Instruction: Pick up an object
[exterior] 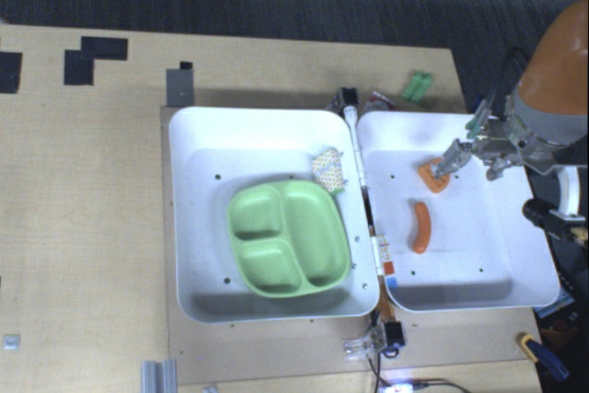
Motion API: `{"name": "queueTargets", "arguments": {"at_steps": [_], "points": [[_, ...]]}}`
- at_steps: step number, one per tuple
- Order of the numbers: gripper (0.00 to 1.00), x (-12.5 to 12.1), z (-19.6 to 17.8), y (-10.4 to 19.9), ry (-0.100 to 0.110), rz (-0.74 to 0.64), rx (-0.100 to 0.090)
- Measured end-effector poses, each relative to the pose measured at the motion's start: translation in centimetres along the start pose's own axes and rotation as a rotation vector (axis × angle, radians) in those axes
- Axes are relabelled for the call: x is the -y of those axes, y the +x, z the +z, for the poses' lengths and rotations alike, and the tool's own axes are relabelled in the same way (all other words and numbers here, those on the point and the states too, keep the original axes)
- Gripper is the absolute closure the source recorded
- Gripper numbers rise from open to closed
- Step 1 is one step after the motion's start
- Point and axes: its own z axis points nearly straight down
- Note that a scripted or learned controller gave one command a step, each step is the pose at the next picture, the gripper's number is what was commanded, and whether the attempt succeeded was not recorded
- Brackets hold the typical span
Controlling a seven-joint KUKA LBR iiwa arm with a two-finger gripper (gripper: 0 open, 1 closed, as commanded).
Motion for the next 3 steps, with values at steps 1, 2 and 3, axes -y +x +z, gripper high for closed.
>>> {"name": "queueTargets", "arguments": {"at_steps": [1, 2, 3], "points": [[0.00, -1.7, 12.5, 1.8, -0.002, 0.000, 0.001], [1.00, -1.9, 11.3, 1.8, -0.006, 0.000, 0.001], [0.00, -1.9, 11.4, 1.8, -0.006, 0.000, 0.001]]}}
